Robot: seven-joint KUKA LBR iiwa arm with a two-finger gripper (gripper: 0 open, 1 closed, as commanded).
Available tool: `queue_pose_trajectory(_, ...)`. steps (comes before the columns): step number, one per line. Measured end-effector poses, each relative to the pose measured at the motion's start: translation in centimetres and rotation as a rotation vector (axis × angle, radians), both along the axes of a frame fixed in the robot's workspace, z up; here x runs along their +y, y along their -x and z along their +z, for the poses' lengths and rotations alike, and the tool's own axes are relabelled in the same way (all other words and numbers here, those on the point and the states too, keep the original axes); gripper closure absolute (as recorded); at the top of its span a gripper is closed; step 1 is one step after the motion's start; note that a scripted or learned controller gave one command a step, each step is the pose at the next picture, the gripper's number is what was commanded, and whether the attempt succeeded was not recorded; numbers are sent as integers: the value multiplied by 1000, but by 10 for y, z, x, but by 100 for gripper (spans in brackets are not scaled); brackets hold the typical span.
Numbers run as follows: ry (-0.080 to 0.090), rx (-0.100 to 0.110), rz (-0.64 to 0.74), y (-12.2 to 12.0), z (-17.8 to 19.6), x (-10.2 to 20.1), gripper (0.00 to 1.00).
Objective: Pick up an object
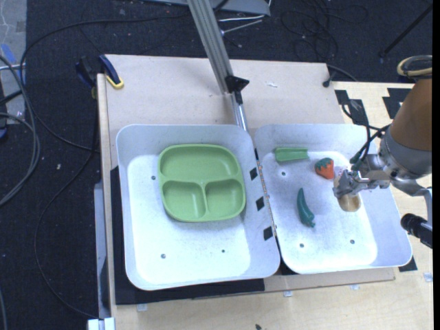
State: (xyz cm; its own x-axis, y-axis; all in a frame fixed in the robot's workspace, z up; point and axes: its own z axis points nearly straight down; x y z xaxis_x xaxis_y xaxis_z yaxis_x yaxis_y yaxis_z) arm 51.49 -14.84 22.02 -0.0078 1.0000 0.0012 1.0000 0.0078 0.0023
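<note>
The gripper hangs low over the right bin, on or just above a small tan object; whether it has hold of it I cannot tell. Judging from this, the pick is under way and no lift is done. Just beside it lies a red-orange piece, a dark green piece to the left, another green piece farther. The green divided plate fills the left bin.

Matt green plastic tray; speckled white bins, perhaps plastic.
</note>
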Motion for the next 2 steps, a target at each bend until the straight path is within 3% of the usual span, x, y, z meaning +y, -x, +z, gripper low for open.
queue_pose_trajectory(2,-1,2,0,2,2,104,100)
